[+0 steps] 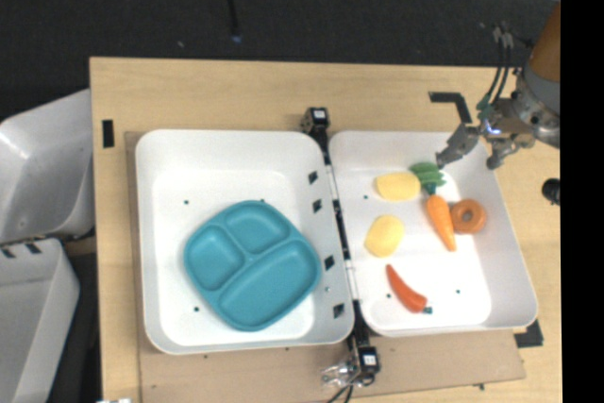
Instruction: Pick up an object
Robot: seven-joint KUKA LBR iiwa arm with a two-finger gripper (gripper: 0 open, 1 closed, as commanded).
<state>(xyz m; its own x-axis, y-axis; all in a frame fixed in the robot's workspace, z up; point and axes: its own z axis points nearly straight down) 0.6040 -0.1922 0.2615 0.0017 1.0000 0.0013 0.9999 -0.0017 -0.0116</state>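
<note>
Lab bench (236,94) — twin white bins (156,203)

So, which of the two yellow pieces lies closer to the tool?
The upper yellow piece, beside the green leaf; the other yellow piece lies lower, farther from the tool.

A toy carrot (441,222) with a green top is seen just below the gripper (469,146), lying slantwise. An orange ring (468,216) touches its right side. Two yellow lemon-like pieces (397,187) (383,236) lie to the gripper's lower left, and a red chilli pepper (407,289) lies farthest below.
</note>
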